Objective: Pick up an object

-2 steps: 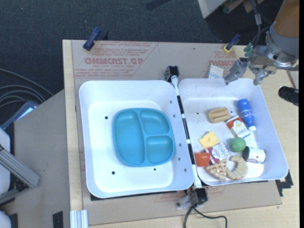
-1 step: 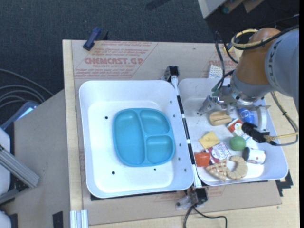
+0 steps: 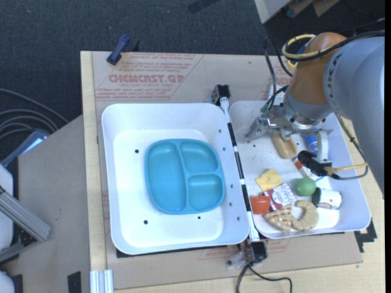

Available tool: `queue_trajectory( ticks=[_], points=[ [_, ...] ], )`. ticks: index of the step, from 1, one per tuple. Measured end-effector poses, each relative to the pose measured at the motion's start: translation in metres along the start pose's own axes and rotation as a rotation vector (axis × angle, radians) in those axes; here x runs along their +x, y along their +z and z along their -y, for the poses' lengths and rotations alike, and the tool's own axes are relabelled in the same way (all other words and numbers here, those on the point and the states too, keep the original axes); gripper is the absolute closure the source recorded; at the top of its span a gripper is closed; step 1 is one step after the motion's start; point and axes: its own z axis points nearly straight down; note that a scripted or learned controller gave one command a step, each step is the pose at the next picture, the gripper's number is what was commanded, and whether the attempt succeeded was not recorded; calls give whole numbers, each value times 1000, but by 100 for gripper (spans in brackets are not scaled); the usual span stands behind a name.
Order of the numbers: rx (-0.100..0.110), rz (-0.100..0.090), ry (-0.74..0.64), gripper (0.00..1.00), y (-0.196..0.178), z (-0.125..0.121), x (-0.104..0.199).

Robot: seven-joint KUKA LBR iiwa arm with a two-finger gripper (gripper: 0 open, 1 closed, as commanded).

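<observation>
The right bin (image 3: 360, 215) holds several small objects. Among them are a yellow wedge (image 3: 269, 179), a red piece (image 3: 259, 204), a green ball (image 3: 305, 186), a white packet (image 3: 284, 194), a tan waffle-like piece (image 3: 294, 217) and a white cylinder (image 3: 330, 198). A tan oblong object (image 3: 284, 146) and a blue item (image 3: 313, 144) lie farther back. My gripper (image 3: 267, 126) hangs low over the far left part of this bin, just left of the tan oblong object. Nothing shows between its tips.
The left bin (image 3: 116, 163) holds a blue divided plate (image 3: 183, 176) in its middle. A black clip (image 3: 221, 93) sits at the far end of the ridge between the bins. A blue object (image 3: 118, 50) lies on the cardboard beyond the bins.
</observation>
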Motion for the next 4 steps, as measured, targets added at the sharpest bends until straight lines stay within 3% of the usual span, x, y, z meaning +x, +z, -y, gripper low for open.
queue_trajectory(
  ticks=[1,2,3,4],
  points=[
    [1,-1,0,0,0,-21,3],
    [-4,3,-1,100,-12,-23,2],
    [3,-2,-1,100,-177,21,67],
    [5,-2,-1,0,-177,21,66]
  ],
)
